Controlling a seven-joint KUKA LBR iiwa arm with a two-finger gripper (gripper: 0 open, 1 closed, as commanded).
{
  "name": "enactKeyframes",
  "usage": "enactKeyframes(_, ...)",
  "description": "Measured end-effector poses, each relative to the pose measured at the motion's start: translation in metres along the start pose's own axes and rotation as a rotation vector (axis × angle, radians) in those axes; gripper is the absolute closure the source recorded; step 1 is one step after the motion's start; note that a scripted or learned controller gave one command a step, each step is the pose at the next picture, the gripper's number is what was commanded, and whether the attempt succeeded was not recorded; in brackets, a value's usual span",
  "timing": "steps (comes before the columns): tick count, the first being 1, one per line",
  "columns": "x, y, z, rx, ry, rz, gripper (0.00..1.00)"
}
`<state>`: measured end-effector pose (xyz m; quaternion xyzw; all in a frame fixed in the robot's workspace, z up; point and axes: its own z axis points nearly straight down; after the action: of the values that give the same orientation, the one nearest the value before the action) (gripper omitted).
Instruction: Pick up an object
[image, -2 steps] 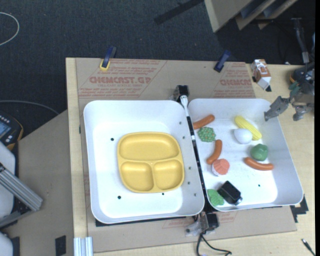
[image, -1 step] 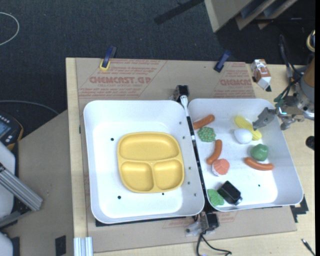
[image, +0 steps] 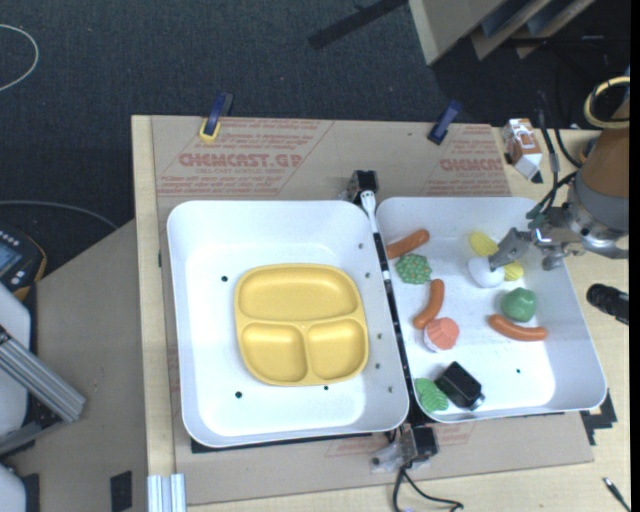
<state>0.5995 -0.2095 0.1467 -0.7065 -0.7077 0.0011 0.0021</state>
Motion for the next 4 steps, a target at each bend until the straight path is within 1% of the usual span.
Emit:
enactKeyframes(1, -0.005, -0.008, 0.056, 0.002, 0.003, 0.002, 0.0)
enactKeyframes(2, -0.003, -0.007, 0.062, -0.002, 0.003, 0.001, 0.0)
enactKeyframes(3, -0.004, -0.007, 0.051, -0.004, 0.001, 0.001, 1.0)
enactKeyframes(4, -0.004, 0.003, -0.008, -0.012, -0.005, 0.0, 1.0)
